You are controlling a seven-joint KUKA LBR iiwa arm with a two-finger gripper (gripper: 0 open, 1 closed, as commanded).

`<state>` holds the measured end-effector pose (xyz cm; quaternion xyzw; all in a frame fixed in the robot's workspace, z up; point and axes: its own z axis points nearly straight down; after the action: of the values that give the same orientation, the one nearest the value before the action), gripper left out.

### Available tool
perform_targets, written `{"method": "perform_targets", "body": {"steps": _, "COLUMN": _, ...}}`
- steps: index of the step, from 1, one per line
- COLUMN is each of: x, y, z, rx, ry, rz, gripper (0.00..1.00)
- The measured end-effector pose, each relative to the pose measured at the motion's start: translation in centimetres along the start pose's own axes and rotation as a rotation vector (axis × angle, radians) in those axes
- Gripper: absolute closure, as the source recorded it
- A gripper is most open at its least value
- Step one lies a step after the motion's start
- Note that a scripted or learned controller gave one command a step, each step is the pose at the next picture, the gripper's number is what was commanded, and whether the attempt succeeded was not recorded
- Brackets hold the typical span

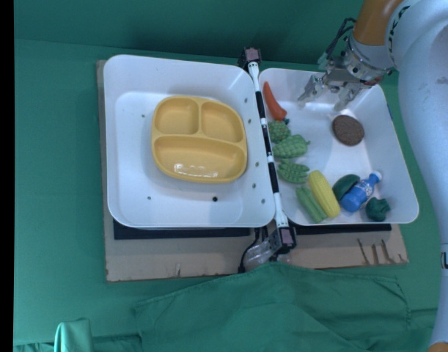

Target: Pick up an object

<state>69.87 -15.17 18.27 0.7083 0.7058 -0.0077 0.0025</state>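
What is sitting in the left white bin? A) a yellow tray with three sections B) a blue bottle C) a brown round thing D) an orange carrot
A: the yellow tray with three sections lies in the left bin, while the blue bottle, the brown round thing and the orange carrot are all in the right bin.

The arm (421, 123) runs off the top and right edges, and green cloth (282, 310) off the bottom.
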Motion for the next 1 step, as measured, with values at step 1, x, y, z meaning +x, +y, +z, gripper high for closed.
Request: {"method": "perform_targets", "body": {"steps": 1, "x": 0.75, "y": 0.16, "z": -1.42, "rx": 0.002, "ry": 0.022, "rz": -0.002, "gripper": 1.0}}
